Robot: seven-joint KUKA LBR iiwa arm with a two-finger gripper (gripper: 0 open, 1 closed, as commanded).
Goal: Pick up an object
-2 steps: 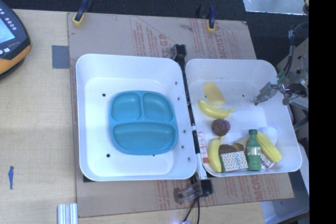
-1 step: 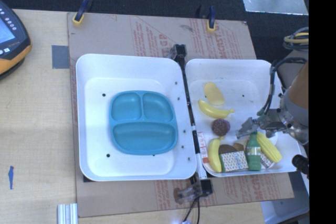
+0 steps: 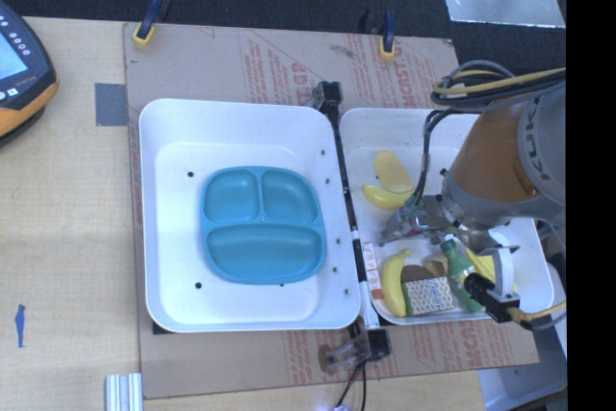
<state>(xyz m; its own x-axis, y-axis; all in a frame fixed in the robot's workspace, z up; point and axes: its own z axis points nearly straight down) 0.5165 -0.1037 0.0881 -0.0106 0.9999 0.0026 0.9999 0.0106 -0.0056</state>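
My gripper (image 3: 412, 222) hangs low over the middle of the right bin (image 3: 358, 132), under the grey wrist and its orange band (image 3: 493, 159). A yellow banana (image 3: 382, 198) lies just left of it, with a pale yellow piece (image 3: 393, 170) behind that. At the bin's front, close below the gripper, lie a second yellow banana (image 3: 392, 277), a speckled tan block (image 3: 429, 296) and a green bottle (image 3: 459, 265). The wrist hides the gripper's tips, and nothing visibly hangs from it.
The left bin (image 3: 168, 130) holds a blue divided plate (image 3: 263, 224). A black divider strip (image 3: 340, 170) runs between the bins. Cables (image 3: 481, 82) loop above the arm. A yellow and grey handheld device (image 3: 19, 63) lies at the bench's far left.
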